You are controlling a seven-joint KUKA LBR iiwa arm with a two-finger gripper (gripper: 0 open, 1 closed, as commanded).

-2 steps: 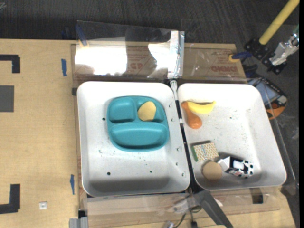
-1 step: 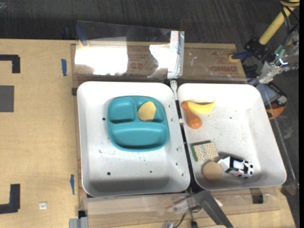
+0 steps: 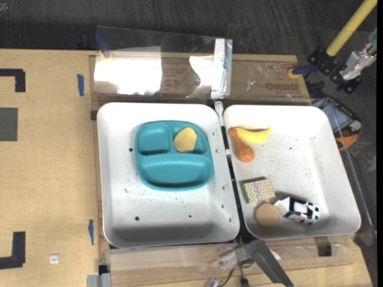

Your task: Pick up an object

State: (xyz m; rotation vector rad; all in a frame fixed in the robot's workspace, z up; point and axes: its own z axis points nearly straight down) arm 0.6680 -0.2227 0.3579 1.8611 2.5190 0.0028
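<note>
In the left bin [image 3: 114, 178] lies a teal divided plate [image 3: 170, 166]. A yellow-tan rounded piece [image 3: 185, 139] rests in the plate's upper right compartment. The right bin [image 3: 311, 154] holds a yellow banana [image 3: 252, 135] at its top left, lying against an orange carrot-like piece [image 3: 245, 150]. Lower down lie a small patterned square [image 3: 259, 190], a tan round piece [image 3: 267, 214] and a black-and-white toy [image 3: 300, 210], close together near the bin's front wall.
A clear plastic sheet [image 3: 158, 70] with a taped edge stands behind the left bin. A yellow pole [image 3: 354, 20] and clamps [image 3: 353, 67] sit at the top right. Brown cardboard [image 3: 45, 160] with black marks covers the bench to the left.
</note>
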